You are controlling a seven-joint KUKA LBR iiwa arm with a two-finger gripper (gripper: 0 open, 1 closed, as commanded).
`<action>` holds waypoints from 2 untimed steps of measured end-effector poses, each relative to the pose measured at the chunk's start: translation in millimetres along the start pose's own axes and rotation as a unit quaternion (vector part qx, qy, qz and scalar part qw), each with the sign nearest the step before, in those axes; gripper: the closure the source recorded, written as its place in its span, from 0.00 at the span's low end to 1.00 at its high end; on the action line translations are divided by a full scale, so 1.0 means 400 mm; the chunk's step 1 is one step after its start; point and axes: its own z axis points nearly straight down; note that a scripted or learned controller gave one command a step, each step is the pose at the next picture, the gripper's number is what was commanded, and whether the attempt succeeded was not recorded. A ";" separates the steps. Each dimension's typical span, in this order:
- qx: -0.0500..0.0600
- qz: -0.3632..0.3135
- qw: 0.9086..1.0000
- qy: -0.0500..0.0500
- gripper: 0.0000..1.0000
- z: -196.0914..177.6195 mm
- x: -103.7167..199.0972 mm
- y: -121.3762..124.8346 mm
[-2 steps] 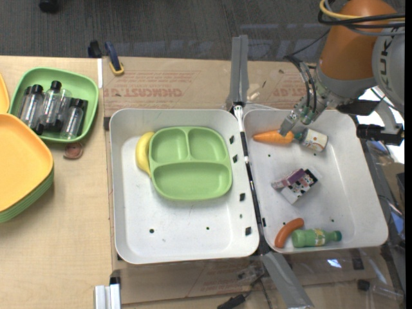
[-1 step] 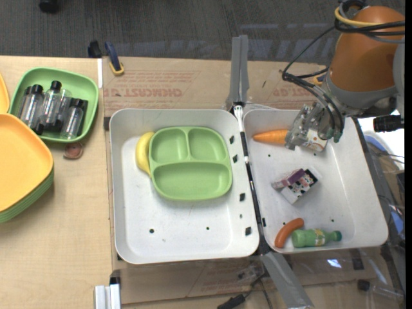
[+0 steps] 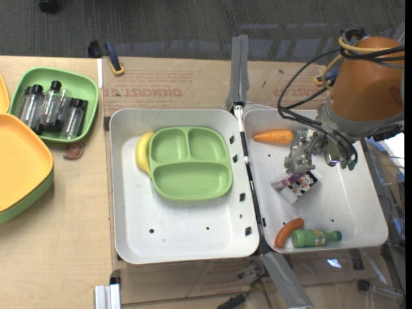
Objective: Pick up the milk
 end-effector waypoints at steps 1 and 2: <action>0.000 -0.024 1.000 -0.001 1.00 0.000 -0.105 0.058; 0.000 -0.058 0.998 -0.002 1.00 -0.001 -0.112 0.121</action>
